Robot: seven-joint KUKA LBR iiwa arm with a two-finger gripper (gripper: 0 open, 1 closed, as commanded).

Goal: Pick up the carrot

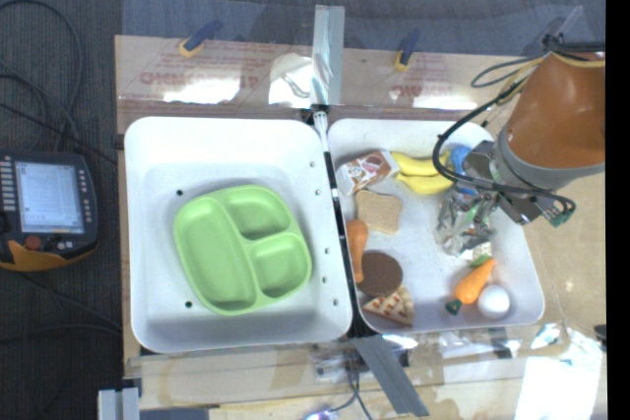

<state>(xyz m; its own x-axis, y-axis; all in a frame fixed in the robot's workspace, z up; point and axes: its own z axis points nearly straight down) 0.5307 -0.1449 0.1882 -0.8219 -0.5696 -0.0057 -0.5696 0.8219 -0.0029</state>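
the carrot [473,280] lies in the right bin [527,256] beside a white egg [493,301], just below the claw [465,226], whose state i cannot tell, so it should descend squarely over the carrot's middle, clear of the egg.

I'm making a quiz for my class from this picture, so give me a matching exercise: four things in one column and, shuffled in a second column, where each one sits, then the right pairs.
Things:
1. carrot
2. green tray
3. banana
4. egg

Places:
A. far end of the right bin, by a snack packet
B. left bin
C. near right corner of the right bin, beside the carrot
D. right bin, just below the gripper

Pairs: 1-D, 2-B, 3-A, 4-C

The gripper hovers above the carrot.
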